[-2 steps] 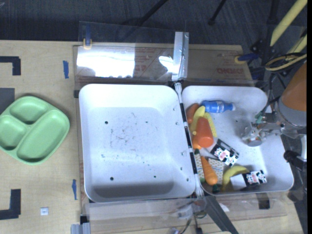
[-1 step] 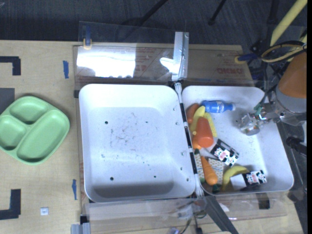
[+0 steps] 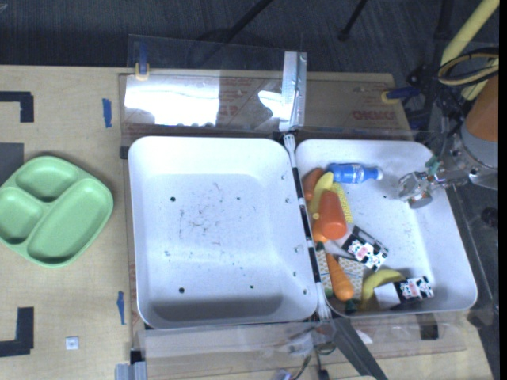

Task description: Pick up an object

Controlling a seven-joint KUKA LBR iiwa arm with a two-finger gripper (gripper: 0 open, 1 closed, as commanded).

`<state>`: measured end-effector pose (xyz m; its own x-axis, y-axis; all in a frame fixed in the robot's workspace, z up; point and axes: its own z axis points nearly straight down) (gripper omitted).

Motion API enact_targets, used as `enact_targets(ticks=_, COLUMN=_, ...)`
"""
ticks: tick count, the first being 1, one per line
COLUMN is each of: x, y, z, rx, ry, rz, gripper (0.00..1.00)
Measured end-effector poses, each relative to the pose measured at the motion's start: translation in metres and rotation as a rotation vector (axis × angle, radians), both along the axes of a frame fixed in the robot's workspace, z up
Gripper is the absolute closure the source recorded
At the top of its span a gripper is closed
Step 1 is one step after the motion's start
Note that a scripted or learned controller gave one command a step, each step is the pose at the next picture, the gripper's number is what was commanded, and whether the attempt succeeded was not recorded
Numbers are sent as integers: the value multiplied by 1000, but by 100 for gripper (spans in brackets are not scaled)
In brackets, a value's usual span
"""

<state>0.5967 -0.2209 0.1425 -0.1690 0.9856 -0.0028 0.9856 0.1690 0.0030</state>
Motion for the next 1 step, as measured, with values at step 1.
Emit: enact_targets(ticks=1, x=20, y=70, z=77, rx=1, ry=0, rz=62, gripper=100)
